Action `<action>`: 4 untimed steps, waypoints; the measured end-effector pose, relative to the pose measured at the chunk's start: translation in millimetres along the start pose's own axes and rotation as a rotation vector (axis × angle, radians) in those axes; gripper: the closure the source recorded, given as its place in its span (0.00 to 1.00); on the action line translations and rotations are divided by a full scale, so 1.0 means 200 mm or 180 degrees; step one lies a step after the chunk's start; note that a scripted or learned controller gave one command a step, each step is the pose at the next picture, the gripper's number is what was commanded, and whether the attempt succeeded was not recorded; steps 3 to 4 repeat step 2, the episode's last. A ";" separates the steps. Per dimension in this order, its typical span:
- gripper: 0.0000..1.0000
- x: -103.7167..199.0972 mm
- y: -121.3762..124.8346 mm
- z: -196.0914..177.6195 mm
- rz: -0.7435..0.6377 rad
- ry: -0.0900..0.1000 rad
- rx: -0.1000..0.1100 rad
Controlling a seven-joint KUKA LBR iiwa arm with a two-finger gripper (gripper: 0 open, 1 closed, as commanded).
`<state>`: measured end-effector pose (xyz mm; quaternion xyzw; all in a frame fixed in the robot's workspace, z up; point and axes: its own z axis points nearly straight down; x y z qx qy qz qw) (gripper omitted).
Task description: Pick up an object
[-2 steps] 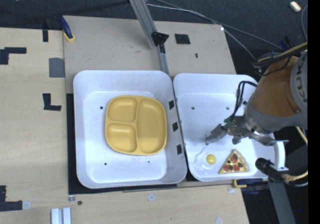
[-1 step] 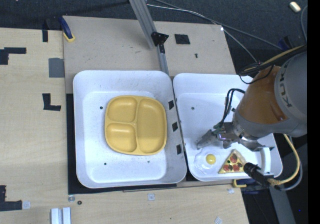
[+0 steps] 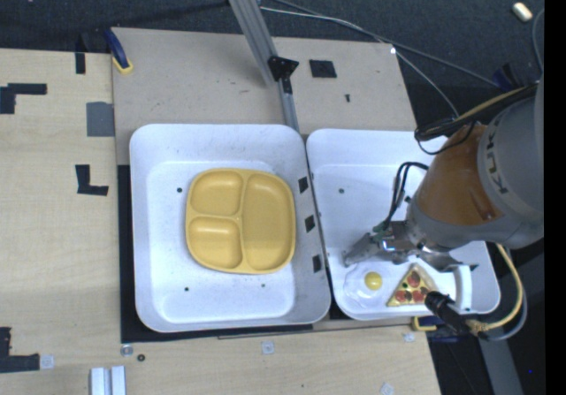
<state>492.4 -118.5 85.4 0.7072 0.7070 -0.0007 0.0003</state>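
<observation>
arm's low in the right bin [image 3: 354, 163] now, gripper [image 3: 376, 243] at the lower right of frame, just above the fried egg toy [image 3: 367, 282]; pizza slice toy [image 3: 409, 287] sits beside it; i can't tell how the hand is set from here; best bet, i'd say, drop straight onto one piece, clear of the wall; yellow divided plate [image 3: 240, 220] sits left of centre.

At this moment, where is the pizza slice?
The pizza slice lies in the right bin, near its front edge, just right of the fried egg and below the gripper.
</observation>
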 end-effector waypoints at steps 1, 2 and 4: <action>1.00 0.00 0.01 -0.06 -0.0002 0.0001 -0.0012; 1.00 0.00 -0.02 -0.36 -0.0004 0.0004 -0.0008; 1.00 0.00 -0.02 -0.36 -0.0004 0.0004 -0.0008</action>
